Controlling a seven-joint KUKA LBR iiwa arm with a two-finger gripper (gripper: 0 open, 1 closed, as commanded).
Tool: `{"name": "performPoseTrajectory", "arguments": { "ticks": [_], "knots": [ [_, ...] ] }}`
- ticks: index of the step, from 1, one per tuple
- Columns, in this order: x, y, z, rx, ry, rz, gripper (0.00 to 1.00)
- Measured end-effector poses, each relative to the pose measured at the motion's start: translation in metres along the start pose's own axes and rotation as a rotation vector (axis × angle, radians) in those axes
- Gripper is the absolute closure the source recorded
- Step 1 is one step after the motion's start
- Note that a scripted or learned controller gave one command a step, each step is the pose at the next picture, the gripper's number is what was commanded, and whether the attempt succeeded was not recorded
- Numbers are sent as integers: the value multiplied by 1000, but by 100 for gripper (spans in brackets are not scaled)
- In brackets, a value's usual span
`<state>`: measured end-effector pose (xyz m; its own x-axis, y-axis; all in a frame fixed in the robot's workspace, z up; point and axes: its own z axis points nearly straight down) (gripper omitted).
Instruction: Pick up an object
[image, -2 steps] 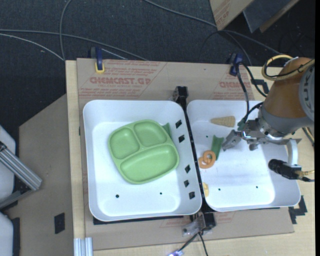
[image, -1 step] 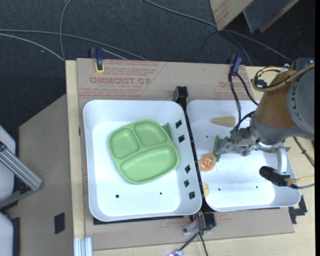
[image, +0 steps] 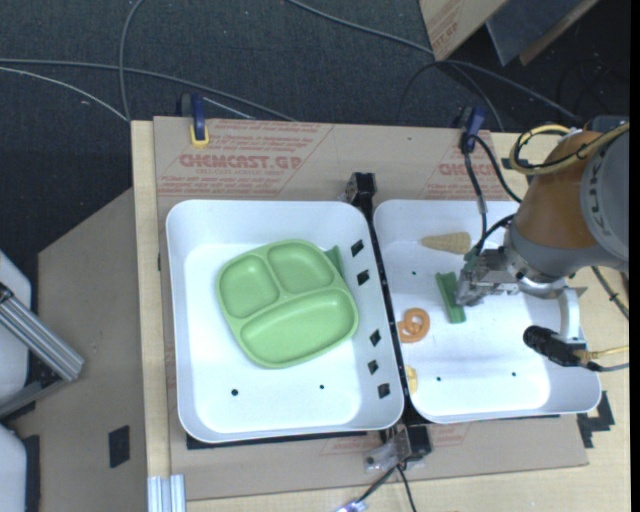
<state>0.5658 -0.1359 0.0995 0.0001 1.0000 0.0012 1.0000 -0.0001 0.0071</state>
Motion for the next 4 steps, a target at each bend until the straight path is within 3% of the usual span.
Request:
{"name": "performPoseTrajectory", "arguments": {
  "ticks": [2,3,4],
  "knots": [
    [-3,7,-110,0,-3,-1,100],
    [-3,8,-145,1,-3,-1,100],
    [49,21,-131,9,1,-6,100]
  ]
}}
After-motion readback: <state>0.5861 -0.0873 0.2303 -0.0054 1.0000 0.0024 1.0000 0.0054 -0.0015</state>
